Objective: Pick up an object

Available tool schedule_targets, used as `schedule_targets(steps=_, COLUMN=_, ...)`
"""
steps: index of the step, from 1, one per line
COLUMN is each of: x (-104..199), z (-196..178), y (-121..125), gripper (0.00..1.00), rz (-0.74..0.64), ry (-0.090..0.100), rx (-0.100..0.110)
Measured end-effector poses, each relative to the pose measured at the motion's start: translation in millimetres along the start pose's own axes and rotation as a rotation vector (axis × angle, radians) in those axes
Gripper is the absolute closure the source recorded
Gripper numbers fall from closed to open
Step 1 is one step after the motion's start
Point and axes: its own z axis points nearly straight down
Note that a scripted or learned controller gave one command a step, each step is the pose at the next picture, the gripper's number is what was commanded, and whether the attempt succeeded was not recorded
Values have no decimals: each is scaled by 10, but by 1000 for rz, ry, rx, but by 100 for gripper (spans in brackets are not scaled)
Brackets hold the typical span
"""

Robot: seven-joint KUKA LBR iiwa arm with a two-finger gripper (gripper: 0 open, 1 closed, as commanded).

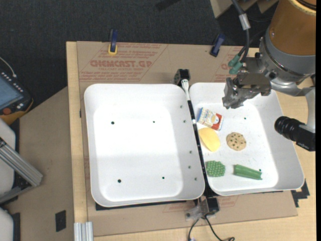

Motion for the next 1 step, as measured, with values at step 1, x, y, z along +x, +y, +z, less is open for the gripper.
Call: schedule_targets(steps=1, x=301, z=288, y=-9, gripper=100, rz=5, ry=-2, rx=13)
